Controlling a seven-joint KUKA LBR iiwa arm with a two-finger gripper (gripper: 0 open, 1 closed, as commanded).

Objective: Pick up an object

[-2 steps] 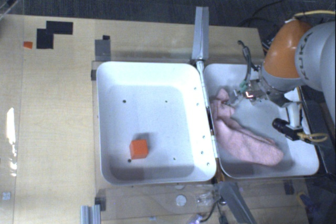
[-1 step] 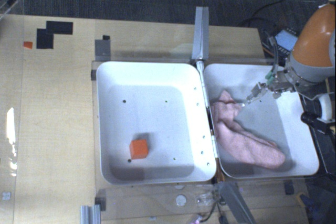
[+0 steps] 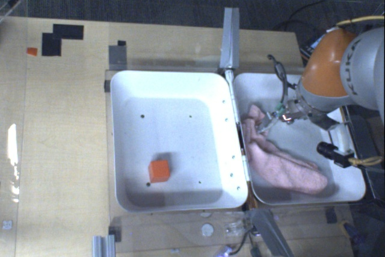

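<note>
Two white bins: left bin point(image 3: 126, 147) w/ small orange block point(image 3: 159, 171), right bin point(image 3: 355, 189) w/ crumpled pink cloth point(image 3: 283, 164). Gripper point(image 3: 271, 120) sits at the cloth's upper end, fingers pinching a fold. Looks like grasp stage; next needs a straight lift, checking the fabric comes along.

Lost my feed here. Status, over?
Gripper low in right bin, at pink cloth's upper end; grasp unconfirmed. Orange block alone in left bin. Nothing obstructing.

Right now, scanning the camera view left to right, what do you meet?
small orange piece → black blocks → orange cube in the left bin → pink cloth in the right bin → arm's orange band
</note>
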